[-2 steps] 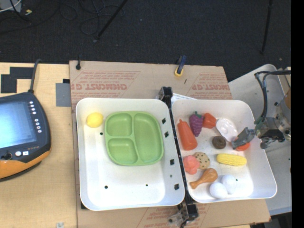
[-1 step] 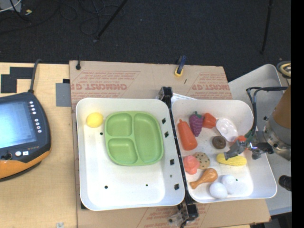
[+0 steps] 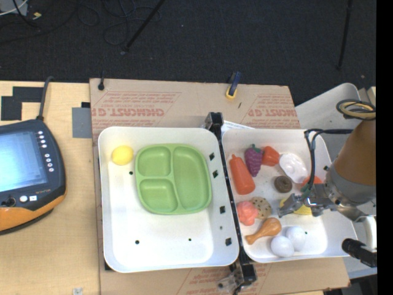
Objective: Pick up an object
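- The pincer [image 3: 299, 205] sits low in the right bin [image 3: 319, 244], reaching in from the right side under the arm's orange band [image 3: 367, 155]; whether it is spread or pressed together cannot be told, as the tips are small and dark against the clutter.
- Landmark: the chocolate doughnut [image 3: 283, 184], a small brown ring near the middle of the right bin.
- Just below and right of the doughnut, a yellow piece [image 3: 303, 211] lies right at the pincer tips; nothing is plainly seen pinched.
- Left of the doughnut lies the orange carrot-like piece [image 3: 241, 174], slanted; above-left of the doughnut are the purple grapes [image 3: 253, 159] with a red-orange pepper [image 3: 270, 156] touching them.
- Just right and above the doughnut sits a pale white lump [image 3: 293, 165].
- Below-left of the doughnut lie a speckled cookie [image 3: 260, 207] and a pink piece [image 3: 247, 212], close together.
- Below the doughnut, a brown drumstick [image 3: 264, 230] lies tilted, and two white balls [image 3: 288, 242] sit beside it near the front wall.
- Well left of the doughnut, in the left bin [image 3: 159, 251], stand a green divided plate [image 3: 172, 179] and a yellow ball [image 3: 121, 155] just beside it.
- Far left on the desk [image 3: 61, 251] rests a control pendant [image 3: 27, 171].
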### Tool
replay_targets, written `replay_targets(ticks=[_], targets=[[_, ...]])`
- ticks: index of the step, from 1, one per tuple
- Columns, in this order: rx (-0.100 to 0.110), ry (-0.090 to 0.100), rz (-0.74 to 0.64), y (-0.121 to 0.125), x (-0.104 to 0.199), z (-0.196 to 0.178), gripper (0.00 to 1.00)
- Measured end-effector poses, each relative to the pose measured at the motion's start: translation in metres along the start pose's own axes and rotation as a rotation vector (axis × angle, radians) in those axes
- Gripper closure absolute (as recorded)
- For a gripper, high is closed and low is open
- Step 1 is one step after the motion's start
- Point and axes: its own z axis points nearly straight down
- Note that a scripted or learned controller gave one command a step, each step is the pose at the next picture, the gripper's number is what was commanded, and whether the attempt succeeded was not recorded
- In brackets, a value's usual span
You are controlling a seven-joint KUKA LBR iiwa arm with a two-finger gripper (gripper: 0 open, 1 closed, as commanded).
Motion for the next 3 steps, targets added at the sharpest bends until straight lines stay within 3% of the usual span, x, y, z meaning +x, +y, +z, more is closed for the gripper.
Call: replay_targets(ticks=[1, 2, 3], targets=[[-0.008, -0.002, 0.0, -0.003, 0.001, 0.042, 0.0], [-0.003, -0.001, 0.001, -0.003, 0.003, 0.065, 0.0], [-0.005, -0.001, 0.009, -0.003, 0.0, 0.053, 1.0]])
